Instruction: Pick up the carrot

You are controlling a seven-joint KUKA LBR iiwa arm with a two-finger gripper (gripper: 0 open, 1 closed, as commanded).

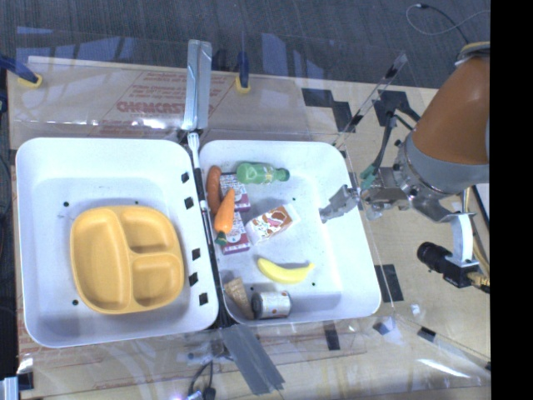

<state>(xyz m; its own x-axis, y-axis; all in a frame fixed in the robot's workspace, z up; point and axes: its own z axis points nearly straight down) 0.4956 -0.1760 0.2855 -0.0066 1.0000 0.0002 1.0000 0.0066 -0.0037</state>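
The bench (433, 307) is light wood; a clear sheet printed with red, unreadable lettering lies behind the bins, over dark carpet. The gripper (336, 204) hovers above the right edge of the right bin (354, 294); whether it is wide or narrow cannot be determined, and nothing is seen held. The carrot (225, 212) lies well to the gripper's left, on a dark packet (239, 223) beside a red sausage (214, 186). A green bottle (258, 173), small carton (272, 222), banana (285, 270) and can (271, 304) lie nearer. The left bin (42, 307) holds a yellow divided tray (125, 258).
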